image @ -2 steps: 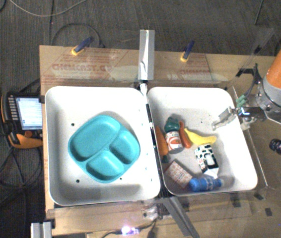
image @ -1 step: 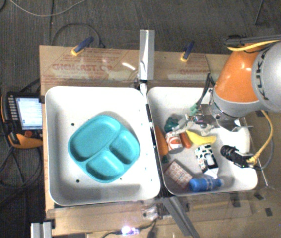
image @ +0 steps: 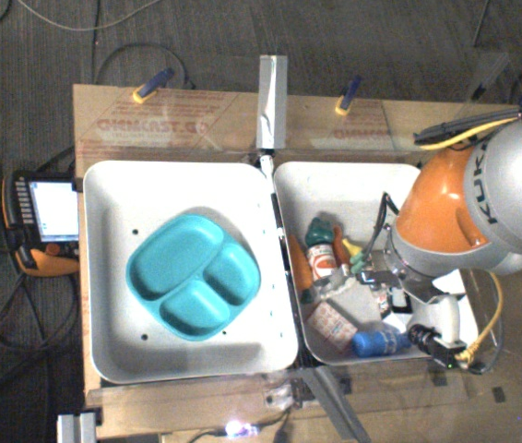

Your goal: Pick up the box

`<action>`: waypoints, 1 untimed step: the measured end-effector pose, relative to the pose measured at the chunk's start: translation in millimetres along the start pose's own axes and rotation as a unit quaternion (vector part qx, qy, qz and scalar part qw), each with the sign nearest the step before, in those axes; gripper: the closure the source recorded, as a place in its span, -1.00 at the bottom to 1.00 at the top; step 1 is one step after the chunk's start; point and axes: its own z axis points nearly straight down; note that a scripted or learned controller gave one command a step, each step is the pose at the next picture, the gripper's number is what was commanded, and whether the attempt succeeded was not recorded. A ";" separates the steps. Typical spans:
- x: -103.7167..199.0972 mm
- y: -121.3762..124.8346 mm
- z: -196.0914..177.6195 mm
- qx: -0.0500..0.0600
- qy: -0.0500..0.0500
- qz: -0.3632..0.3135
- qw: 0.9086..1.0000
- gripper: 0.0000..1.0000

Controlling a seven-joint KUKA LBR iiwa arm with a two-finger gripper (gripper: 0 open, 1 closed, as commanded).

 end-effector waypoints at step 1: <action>-34.7 9.6 24.3 -0.007 0.000 -0.013 1.000 -1.00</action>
